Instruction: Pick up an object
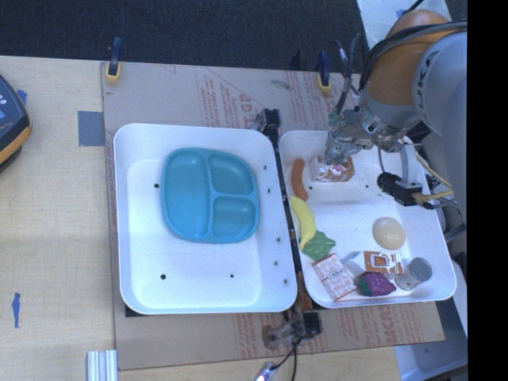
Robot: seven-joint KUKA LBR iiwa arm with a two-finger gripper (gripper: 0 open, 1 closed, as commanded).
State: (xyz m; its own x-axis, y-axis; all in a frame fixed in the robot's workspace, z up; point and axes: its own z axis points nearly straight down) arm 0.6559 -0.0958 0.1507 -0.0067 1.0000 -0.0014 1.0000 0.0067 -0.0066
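Observation:
My gripper (pixel 336 154) hangs over the far left part of the right bin (pixel 444 248), straight above a small brown and white packet (pixel 334 171), at or very near its top edge. An orange sausage (pixel 298 178) lies just left of that packet. Further forward in the same bin lie a yellow banana (pixel 302 221), a green leaf (pixel 319 246), a beige round ball (pixel 389 232), a red and white packet (pixel 333 276), an orange packet (pixel 382 260), purple grapes (pixel 375 284) and a grey cup (pixel 418 271).
The left bin (pixel 135 236) holds a blue divided plate (pixel 211 194). A black cable clip (pixel 397 187) hangs off the arm over the right bin's far right side. A yellow and black device (pixel 9 121) sits at the bench's left edge.

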